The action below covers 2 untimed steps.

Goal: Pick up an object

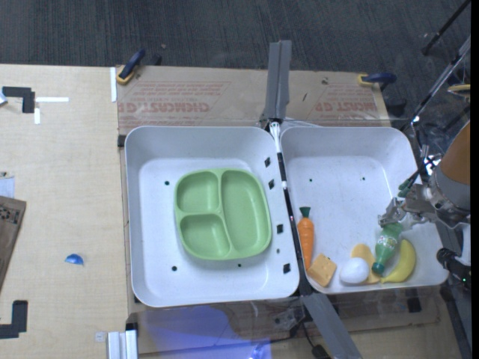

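Note:
The right bin [337, 163] holds several toy foods along its near edge. An orange carrot [306, 234] lies by the divider. Beside it are a yellow cheese wedge [322, 269], a white egg [354, 272], a small green bottle [385, 251] and a yellow banana [404, 262]. My gripper [395, 215] reaches in from the right, low over the bin's right side. It hangs just above the top of the green bottle, and whether it touches the bottle is unclear.
The left bin [150, 200] holds a green divided plate [223, 214]. A metal divider bar [278, 88] runs between the bins. The bench to the left carries a small blue object [73, 259]. Clamps sit on the cardboard behind the bins.

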Tool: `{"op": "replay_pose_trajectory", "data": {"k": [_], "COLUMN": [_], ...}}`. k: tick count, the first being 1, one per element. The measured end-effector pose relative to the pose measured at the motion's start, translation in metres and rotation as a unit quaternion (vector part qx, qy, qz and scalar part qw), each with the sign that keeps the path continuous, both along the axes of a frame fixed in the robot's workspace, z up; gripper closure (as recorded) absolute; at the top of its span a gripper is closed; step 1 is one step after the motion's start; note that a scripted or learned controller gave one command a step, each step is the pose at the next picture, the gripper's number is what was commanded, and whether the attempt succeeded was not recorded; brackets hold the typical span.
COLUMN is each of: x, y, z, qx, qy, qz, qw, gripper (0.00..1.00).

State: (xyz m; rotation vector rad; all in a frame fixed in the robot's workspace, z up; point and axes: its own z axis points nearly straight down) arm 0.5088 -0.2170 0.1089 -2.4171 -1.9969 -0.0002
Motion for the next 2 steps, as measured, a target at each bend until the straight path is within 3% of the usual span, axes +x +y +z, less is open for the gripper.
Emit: {"op": "replay_pose_trajectory", "data": {"k": [1,2], "x": [0.057,0.033], "y": [0.033,0.139], "z": [0.017,0.104], "qx": [-0.0028,-0.0029], "qy": [-0.001,0.0], "qz": [-0.013,-0.031], "qw": [0.9999,0.9995], "gripper": [1.0,1.0]}}
